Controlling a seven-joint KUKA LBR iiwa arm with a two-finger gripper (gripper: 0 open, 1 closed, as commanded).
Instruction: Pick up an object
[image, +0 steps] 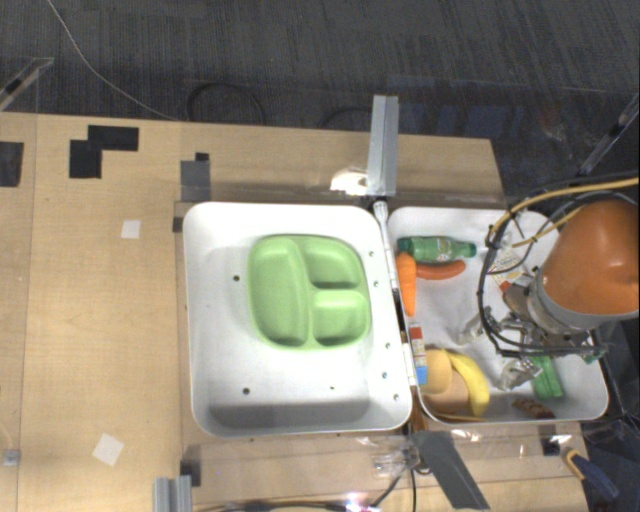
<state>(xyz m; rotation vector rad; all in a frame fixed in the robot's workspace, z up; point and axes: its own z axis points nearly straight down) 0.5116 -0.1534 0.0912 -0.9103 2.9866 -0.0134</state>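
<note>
The arm, with its orange band (598, 258), hangs over the right side of the right bin (450, 222). My gripper (520, 372) points down near the bin floor, just right of a yellow banana (471, 374) and left of a green object (548, 380). A green bottle (432, 247), a red pepper-like piece (440, 269) and an orange carrot (406, 279) lie at the bin's far left. A tan item (448, 390) sits beside the banana, and a small dark thing (532, 407) lies at the front edge.
The left bin (215, 300) holds a green divided tray (306, 290). A marker-like stick (416, 345) lies along the wall between the bins. Cables loop around the wrist (500, 260). A metal post (382, 150) stands behind the bins.
</note>
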